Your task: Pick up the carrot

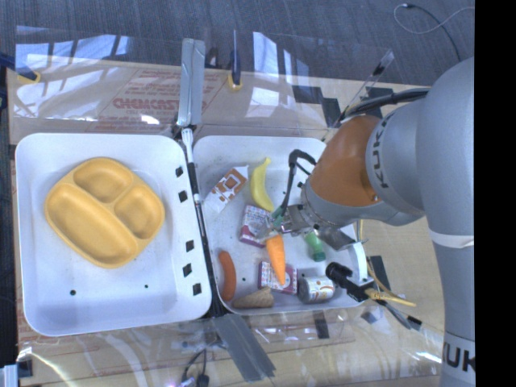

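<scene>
The orange carrot (276, 260) lies in the right bin (211, 153), roughly in its middle, with its thick end towards the far side and its tip pointing to the near wall. My gripper (285, 222) hangs just above the carrot's thick end, low in the bin, under the orange-banded wrist that reaches in from the right. The carrot rests on the bin floor, partly over a small packet (268, 277).
Around the carrot lie a banana (260, 184), a pink packet (255, 223), a white and brown packet (230, 185), a red sausage (228, 274), a brown roll (255, 298), a small can (316, 289) and a green item (315, 247). A yellow divided plate (105, 210) sits in the left bin (32, 297).
</scene>
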Tool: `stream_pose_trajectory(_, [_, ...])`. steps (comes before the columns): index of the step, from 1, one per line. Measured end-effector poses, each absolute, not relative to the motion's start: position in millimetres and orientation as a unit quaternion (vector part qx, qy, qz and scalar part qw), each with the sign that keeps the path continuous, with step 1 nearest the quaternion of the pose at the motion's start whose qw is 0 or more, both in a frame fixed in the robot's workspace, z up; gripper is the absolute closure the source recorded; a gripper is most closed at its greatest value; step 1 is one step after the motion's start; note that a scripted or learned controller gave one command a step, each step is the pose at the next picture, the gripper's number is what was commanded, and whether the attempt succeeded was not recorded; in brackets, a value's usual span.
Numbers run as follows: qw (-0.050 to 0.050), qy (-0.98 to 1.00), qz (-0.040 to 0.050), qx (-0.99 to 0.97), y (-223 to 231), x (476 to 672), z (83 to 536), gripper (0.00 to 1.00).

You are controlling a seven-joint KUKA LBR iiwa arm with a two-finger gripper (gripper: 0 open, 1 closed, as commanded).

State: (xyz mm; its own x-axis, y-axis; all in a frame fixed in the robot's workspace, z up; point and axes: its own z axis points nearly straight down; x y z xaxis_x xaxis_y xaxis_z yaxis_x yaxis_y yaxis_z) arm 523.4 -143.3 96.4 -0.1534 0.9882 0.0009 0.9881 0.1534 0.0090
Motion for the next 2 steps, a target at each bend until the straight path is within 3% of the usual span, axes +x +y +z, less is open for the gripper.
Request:
stream_pose_trajectory(1, [0.006,0.724,0.0025,0.690,-124.6,518.2,96.3,1.00])
stream_pose_trajectory(2, [0.002,0.741,0.0023,0.672,-133.5,544.4,96.1,1.00])
